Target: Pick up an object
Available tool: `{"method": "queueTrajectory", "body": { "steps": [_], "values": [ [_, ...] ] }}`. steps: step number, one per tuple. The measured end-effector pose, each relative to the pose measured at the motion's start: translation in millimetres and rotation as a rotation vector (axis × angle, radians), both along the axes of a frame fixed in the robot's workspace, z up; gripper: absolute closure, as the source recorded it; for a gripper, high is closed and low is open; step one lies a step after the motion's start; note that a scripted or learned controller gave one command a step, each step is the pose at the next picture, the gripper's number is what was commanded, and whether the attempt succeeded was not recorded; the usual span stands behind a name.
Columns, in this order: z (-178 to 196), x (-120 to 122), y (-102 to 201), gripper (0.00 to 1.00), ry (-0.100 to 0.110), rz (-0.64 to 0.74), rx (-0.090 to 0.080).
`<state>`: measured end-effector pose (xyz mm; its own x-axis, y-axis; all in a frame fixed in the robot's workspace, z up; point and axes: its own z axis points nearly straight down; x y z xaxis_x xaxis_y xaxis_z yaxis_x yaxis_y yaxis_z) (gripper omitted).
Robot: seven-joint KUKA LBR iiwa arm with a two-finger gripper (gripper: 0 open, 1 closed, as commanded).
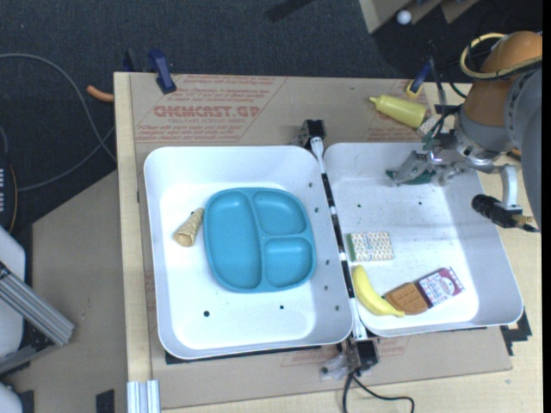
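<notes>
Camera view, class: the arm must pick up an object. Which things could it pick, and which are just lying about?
Could pick: banana, snack bar, patterned packet, cone, blue plate.
Lying about: yellow bottle, blue clamp, cables.

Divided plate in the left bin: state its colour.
The divided plate is plain light blue all over, clearest in the camera view.

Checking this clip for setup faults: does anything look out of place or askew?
One thing: a yellow mustard bottle lies on its side on the bench board, outside the right bin. The ice cream cone lies tipped over beside the blue plate.
</notes>
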<state>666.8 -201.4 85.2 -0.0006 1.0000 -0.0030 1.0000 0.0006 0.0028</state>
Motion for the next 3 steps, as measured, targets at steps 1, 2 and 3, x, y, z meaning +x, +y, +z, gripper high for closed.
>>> {"method": "queueTrajectory", "body": {
  "steps": [1, 2, 3],
  "values": [
    [-0.6, -65.0, -1.6, 0.00, 0.004, -0.001, 0.003],
    [-3.0, -3.4, 69.8, 0.00, 0.018, -0.003, 0.007],
    [-0.5, -0.9, 8.3, 0.00, 0.005, -0.001, 0.002]
  ]
}}
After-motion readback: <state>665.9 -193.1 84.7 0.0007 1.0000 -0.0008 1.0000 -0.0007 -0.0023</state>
